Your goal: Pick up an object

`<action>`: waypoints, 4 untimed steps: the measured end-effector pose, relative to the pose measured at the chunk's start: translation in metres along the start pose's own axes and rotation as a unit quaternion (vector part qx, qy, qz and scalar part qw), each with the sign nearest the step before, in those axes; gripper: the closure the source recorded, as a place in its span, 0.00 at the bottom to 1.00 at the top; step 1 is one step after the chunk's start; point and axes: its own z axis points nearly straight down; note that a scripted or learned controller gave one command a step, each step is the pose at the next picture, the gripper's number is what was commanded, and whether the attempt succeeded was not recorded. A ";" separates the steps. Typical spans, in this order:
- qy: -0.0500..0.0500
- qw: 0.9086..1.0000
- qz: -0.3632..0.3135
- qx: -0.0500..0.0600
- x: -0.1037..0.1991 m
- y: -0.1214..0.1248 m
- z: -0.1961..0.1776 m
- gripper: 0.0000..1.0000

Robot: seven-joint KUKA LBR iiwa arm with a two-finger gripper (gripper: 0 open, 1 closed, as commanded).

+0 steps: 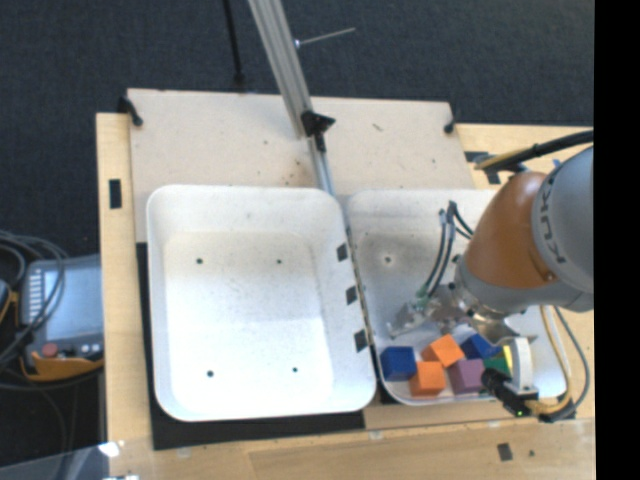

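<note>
Several small blocks lie crowded in the near corner of the right bin (400, 228): a blue block (398, 361), two orange blocks (445, 349) (430, 377), a purple block (466, 374), a second blue one (478, 346) and a green one (497, 365). My gripper (422, 314) hangs low over the right bin, just above and behind the blocks, nearest the blue and upper orange ones. No block shows inside it. The orange wrist band (510, 238) covers part of the bin's right side.
The left bin (250, 298) holds nothing but dark specks. A slanted aluminium post (285, 58) rises from the back between the bins. Cables (445, 248) run along the wrist. A pendant (60, 313) sits off the bench at left.
</note>
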 end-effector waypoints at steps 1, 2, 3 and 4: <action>0.000 1.000 0.004 -0.005 -0.001 0.003 -0.014 1.00; -0.001 1.000 -0.003 -0.006 0.002 0.004 -0.058 1.00; -0.001 1.000 -0.003 -0.006 0.000 0.006 -0.101 1.00; 0.000 1.000 -0.004 -0.004 0.040 0.024 -0.102 1.00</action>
